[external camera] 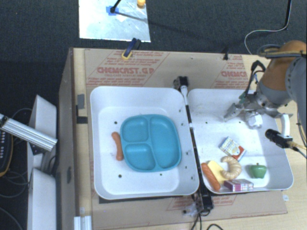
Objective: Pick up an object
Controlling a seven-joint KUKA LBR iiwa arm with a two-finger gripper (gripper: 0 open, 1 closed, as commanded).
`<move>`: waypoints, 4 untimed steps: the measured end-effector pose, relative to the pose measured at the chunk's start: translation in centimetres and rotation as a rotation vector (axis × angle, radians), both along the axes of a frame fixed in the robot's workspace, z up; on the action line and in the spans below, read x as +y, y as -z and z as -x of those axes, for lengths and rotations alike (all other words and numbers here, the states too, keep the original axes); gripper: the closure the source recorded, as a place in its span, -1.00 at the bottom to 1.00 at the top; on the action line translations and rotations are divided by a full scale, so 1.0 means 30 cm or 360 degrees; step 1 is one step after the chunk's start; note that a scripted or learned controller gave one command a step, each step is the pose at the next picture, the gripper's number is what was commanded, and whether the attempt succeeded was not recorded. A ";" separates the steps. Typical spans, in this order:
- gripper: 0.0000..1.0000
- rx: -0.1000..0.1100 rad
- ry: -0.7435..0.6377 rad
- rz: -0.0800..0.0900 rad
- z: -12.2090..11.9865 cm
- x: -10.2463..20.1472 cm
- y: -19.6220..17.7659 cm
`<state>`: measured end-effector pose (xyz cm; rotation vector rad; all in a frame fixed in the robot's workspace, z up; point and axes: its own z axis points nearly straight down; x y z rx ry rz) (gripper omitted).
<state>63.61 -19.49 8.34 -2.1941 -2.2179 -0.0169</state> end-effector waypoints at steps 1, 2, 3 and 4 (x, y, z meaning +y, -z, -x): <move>-1.00 -0.0013 0.0004 0.0018 0.013 -0.015 -0.090; -1.00 0.0050 0.0023 0.0017 -0.084 0.046 0.009; -1.00 0.0061 0.0015 -0.0012 -0.090 0.025 0.005; -1.00 0.0063 0.0010 -0.0025 -0.093 0.008 -0.002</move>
